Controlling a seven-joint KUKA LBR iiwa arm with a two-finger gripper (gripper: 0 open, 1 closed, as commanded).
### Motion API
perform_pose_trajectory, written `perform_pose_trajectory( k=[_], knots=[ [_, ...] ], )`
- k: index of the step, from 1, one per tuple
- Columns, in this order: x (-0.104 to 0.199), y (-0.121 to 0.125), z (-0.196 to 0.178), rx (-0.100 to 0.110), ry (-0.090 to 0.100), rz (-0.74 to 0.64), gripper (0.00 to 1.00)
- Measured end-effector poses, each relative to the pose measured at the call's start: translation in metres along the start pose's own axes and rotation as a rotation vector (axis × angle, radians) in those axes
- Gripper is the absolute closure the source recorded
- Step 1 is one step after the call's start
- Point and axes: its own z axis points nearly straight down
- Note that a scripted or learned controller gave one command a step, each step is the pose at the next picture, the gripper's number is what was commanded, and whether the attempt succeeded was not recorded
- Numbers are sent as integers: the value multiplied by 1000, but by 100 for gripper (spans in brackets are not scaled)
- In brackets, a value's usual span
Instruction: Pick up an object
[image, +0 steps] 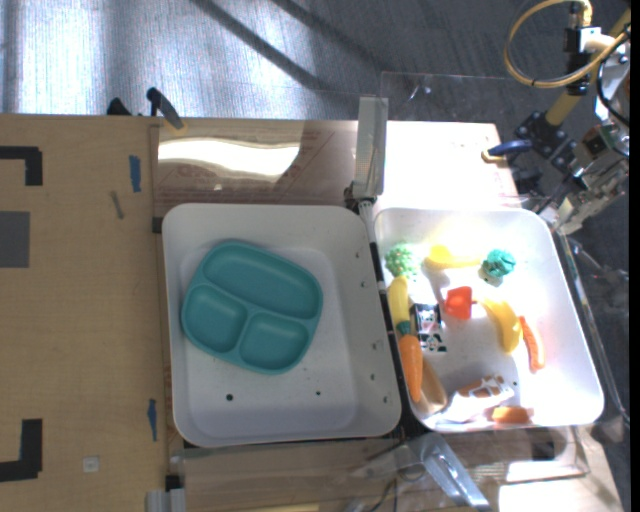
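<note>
From my seat I see the arm (585, 120) parked high at the upper right corner, outside the bins, a tangle of cable and bracket; I cannot tell the state of the claw from this angle. Everything worth picking sits in the right bin (580, 330): a green sprig-like piece (400, 260), a yellow piece (450, 260) near the back wall, a teal lump (497, 265), a small red block (458, 302), a banana (503, 325) with an orange-red strip (531, 343) just beside it, and a carrot (411, 365) lying along the left wall under a corn-like yellow piece (398, 298). The left bin (200, 400) carries a teal divided plate (252, 306). My worry is the crowding: the carrot and corn hug the wall, so a descent there could jam a finger against the rim or the divider between the bins, and the banana with its neighbour touching could slip sideways or come up as a pair and drop. Glare washes out the back of the right bin, so I judge edges there poorly. The red block and the teal lump stand more apart, with open floor around them, and I would judge them the safer targets. The front right corner also looks cluttered with small pale pieces (485, 388).
</note>
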Motion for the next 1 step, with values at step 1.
perform_pose_trajectory(
  k=[1],
  knots=[
    [-1, -2, -12, 8, -2, 4, 100]
  ],
)
